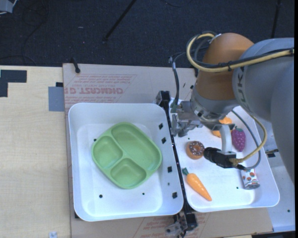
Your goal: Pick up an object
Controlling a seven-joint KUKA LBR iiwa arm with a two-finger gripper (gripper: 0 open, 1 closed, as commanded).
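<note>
Two shallow white bins of smooth, glossy plastic with rounded corners sit side by side on a sheet of brown printed cardboard, which lies on a pale wooden bench.

The left bin holds a light green tray, matte, rounded and split into three compartments, lying slightly turned near the bin's middle.

The right bin holds the small toy foods. A round doughnut with dark speckled icing lies near the bin's left wall. Nearer the camera lies an orange carrot, a smooth cone with a small green top, its tip pointing right and nearer. A purple, bumpy, oval fruit sits right of the doughnut, with an orange piece just beside it, partly hidden by the arm. A small can with a printed label lies on its side towards the right wall.

The grey arm with its orange band hangs over the far part of the right bin, cables looping round it. The gripper is over the bin's far left edge, just beyond the doughnut; its state cannot be told, and nothing is seen held in it.
</note>
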